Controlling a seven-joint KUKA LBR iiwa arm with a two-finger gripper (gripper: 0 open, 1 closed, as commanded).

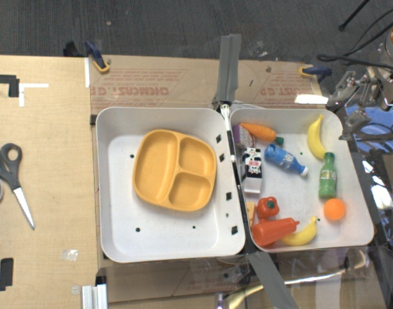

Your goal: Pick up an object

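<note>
The right bin (357, 237) holds several toys. Among them are a carrot (257, 132), a blue bottle (286, 159), a yellow banana (316, 137), a green bottle (327, 176) and an orange ball (335, 209). Toward its front lie a red pepper (267, 206), a red bottle (273, 231) and a second banana (302, 234). A cow-print carton (251, 163) lies by the bin's left wall. My gripper (354, 102) hangs as a cluster of metal parts and cables over the bin's far right corner, above the toys and apart from them.
In the left bin (112, 237) lies a yellow three-compartment tray (175, 170). Scissors (13, 179) lie on the wooden bench at far left. Blue clamps (96, 55) (318, 71) hold cardboard behind the bins. A grey divider bar (229, 69) stands between the bins at the back.
</note>
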